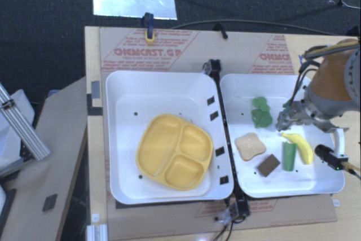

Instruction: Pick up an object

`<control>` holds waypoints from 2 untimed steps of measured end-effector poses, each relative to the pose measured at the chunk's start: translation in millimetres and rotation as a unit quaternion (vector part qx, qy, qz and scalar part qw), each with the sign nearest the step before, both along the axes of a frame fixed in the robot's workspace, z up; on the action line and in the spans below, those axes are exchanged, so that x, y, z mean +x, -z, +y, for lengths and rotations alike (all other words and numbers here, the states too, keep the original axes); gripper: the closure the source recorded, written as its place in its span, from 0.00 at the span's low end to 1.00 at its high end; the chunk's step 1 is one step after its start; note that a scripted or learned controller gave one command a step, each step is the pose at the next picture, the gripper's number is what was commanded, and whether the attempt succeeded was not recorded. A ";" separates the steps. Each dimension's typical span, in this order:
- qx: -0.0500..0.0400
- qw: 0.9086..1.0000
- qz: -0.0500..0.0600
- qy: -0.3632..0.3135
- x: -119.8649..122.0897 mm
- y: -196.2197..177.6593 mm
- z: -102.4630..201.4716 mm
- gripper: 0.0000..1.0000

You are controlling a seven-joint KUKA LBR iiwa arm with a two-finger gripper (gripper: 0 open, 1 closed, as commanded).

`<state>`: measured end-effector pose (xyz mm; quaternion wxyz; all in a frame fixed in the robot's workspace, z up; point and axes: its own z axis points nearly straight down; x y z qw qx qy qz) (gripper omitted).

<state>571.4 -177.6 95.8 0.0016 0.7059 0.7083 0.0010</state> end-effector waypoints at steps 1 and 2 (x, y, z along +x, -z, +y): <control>0.000 1.000 -0.001 0.000 -7.9 -55.0 3.2 1.00; -0.001 1.000 -0.002 -0.001 -1.7 -119.0 2.3 1.00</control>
